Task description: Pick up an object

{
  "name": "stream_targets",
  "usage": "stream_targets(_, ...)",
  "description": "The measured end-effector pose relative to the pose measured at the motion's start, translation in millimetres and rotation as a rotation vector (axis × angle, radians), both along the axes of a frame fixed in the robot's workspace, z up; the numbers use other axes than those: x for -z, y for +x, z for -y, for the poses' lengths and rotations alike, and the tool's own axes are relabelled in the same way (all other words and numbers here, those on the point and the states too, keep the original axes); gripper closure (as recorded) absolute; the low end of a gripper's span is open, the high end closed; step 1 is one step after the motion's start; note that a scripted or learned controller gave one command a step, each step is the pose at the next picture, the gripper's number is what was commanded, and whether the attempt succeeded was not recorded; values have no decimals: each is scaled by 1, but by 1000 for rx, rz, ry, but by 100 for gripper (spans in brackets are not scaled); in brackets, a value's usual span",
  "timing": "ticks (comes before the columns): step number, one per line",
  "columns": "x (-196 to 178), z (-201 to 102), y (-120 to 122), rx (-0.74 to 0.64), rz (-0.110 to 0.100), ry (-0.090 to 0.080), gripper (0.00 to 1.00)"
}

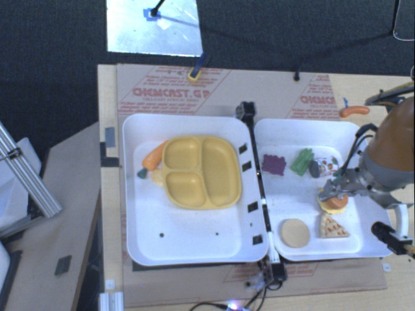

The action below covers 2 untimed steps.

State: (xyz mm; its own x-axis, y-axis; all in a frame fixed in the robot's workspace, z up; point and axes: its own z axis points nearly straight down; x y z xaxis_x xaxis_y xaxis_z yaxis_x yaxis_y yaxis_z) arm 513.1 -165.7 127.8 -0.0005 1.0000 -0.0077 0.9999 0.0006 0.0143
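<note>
My gripper (332,192) is low in the right bin (285,131), right above a round orange and tan toy (334,204). Beside that toy lie a pizza slice (333,227) and a tan round cookie (295,232). Farther back sit a purple piece (273,165), a green piece (301,161) and a small grey and white item (322,168). The grey arm with its orange band (392,144) comes in from the right.
The left bin (139,238) holds a yellow divided plate (198,172) with a toy carrot (153,156) at its left edge. A black divider (254,180) runs between the bins. An orange item (353,111) lies on the board behind the right bin.
</note>
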Motion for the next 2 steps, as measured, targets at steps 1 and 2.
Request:
stream_targets(1, -61, -4, -5, -4, -8, 6, 100)
stream_targets(2, -99, -4, -3, -4, -9, 6, 100)
